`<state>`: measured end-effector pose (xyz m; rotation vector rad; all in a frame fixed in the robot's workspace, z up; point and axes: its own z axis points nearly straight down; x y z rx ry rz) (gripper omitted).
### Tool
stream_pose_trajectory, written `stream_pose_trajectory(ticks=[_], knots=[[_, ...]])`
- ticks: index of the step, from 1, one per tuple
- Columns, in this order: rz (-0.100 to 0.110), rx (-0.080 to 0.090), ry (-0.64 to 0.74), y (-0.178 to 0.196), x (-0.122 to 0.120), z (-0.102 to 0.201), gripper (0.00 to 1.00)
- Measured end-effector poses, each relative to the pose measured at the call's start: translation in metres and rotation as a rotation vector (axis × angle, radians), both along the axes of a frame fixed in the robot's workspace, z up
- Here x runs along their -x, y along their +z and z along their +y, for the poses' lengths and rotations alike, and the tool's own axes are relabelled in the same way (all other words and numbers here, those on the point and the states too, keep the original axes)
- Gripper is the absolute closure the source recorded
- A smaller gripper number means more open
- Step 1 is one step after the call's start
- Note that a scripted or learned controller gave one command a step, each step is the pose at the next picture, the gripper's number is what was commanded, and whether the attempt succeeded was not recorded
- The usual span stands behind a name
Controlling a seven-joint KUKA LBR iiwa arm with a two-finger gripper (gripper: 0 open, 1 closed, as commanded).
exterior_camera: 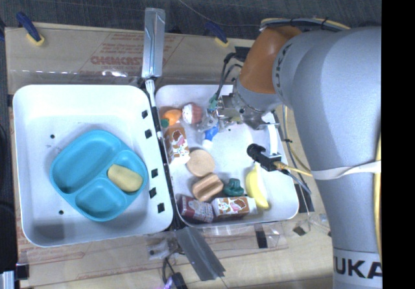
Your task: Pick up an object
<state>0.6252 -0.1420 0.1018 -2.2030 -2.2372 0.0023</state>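
blue divided plate (84, 171) in left bin (26, 151), blue clamps (29, 27)

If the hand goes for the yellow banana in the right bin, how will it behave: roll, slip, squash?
The banana looks like a smooth, glossy toy, so it may slip between hard fingers. Its curved shape, lying flat, makes it more likely to pivot than roll if nudged. It sits close to the right bin wall and a small green piece, so a push could jam it there.

Single fixed camera above the bench, looking down at a slant. Both shallow white plastic bins (26, 151) in frame, side by side; bulky grey arm (331, 119) enters from right, close to lens
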Motion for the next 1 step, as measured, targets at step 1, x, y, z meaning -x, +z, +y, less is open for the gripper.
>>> stream_pose_trajectory(ticks=[1], knots=[[-0.013,-0.003,0.011,0.123,-0.019,0.1035,1.0]])
